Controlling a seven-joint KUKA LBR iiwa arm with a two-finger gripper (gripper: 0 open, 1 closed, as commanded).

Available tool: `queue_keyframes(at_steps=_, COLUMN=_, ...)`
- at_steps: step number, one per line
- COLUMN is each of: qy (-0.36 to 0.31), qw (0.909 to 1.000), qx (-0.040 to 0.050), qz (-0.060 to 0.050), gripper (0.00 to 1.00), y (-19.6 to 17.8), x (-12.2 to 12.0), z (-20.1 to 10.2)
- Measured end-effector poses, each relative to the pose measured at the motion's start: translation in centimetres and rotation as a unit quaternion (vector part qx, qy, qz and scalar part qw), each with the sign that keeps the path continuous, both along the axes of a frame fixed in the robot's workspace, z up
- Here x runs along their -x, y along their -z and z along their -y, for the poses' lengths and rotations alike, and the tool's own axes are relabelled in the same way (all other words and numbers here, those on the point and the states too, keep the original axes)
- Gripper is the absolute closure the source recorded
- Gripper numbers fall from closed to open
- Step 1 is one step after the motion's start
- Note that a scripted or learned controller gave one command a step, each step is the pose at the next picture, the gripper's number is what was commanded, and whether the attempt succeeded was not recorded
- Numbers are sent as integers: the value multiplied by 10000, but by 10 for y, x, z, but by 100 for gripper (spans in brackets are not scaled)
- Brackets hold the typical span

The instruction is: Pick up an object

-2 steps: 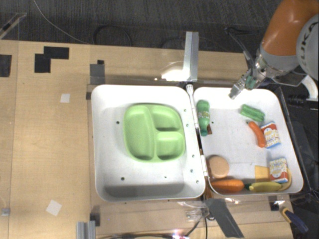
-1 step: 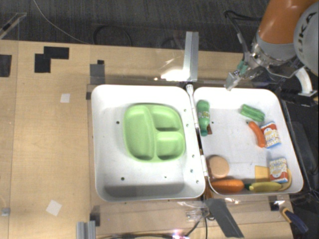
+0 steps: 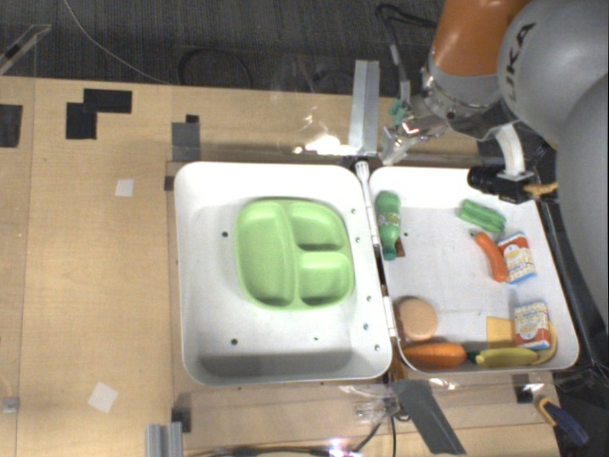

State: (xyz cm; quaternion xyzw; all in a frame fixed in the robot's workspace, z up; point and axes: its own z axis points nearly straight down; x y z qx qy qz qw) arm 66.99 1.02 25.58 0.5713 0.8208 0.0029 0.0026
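The right bin [image 3: 440, 255] holds several toy foods. A green bottle [image 3: 386, 219] lies along its left wall, and a green pickle [image 3: 481, 215] rests at the back right. An orange sausage [image 3: 491, 255] sits beside a small carton [image 3: 517, 258]. Along the front lie a brown bun [image 3: 417, 318], an orange carrot [image 3: 436, 354], a yellow banana [image 3: 509, 356], a cheese wedge [image 3: 499, 329] and a second carton [image 3: 531, 324]. My gripper [image 3: 403, 129] hangs over the back left corner of the right bin, above and behind the green bottle, with nothing seen in it.
The left bin [image 3: 205, 284] holds a green divided plate [image 3: 293, 251]. A metal post [image 3: 364, 108] stands behind the seam between the bins, close to my gripper. The grey arm [image 3: 552, 55] covers the top right, above the bin's far right corner.
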Motion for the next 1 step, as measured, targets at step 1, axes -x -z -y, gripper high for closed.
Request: queue_keyframes(at_steps=1, qy=-705, qw=9975, qx=4, qz=-10, gripper=100, y=11, x=48, z=-52)
